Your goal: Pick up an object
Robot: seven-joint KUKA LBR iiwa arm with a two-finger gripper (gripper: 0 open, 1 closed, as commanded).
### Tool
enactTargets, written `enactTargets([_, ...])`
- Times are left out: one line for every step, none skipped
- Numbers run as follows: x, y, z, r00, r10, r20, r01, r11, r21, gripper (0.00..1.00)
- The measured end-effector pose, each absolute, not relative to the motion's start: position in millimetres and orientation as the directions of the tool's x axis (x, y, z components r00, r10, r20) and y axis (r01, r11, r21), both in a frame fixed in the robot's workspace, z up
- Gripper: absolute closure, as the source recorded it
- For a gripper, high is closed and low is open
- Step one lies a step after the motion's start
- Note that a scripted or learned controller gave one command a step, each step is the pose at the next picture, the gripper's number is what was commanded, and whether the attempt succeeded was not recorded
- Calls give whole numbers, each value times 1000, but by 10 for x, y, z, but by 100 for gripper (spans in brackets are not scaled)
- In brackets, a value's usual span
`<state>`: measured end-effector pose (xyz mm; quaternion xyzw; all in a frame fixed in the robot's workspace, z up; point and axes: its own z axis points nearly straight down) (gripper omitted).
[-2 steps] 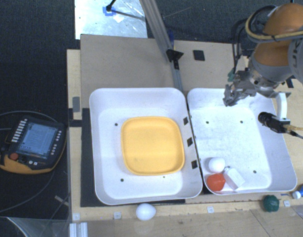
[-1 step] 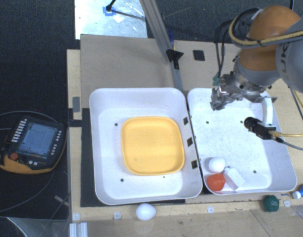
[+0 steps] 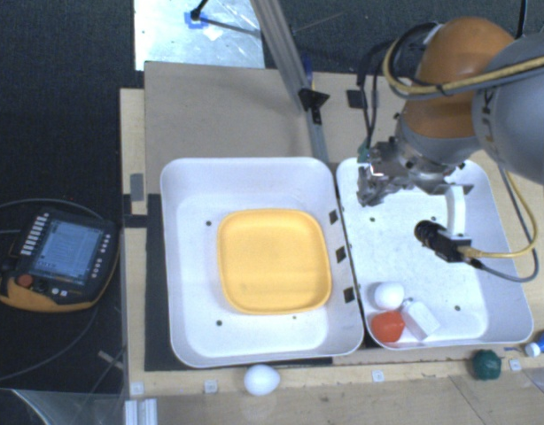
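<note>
Plainly, the gripper (image 3: 371,187) hangs far-left in the right shallow white bin (image 3: 405,255), its opening impossible to tell. The small white ball (image 3: 389,295), near-left against an orange-red lump (image 3: 388,327), could roll off.

My gripper (image 3: 371,187) hangs over the right bin's (image 3: 392,246) top-left corner, well apart from its 1 white ball (image 3: 389,295).

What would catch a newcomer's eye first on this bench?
The large square yellow plastic plate lying flat in the left shallow white bin stands out most. Next comes the grey arm with its orange band, reaching in from the right, its gripper over the far left part of the right white bin. In that bin's near left corner a small white ball sits beside a round red object.
</note>
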<state>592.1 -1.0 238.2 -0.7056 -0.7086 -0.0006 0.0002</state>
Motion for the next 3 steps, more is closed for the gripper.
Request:
enactTargets([5627,334,2352,-3,1000,1,1000,3,0,100])
enactTargets([5336,697,2324,-3,1000,1,1000,3,0,100])
enactTargets([5340,680,2325,0,1000,0,1000,0,1,0])
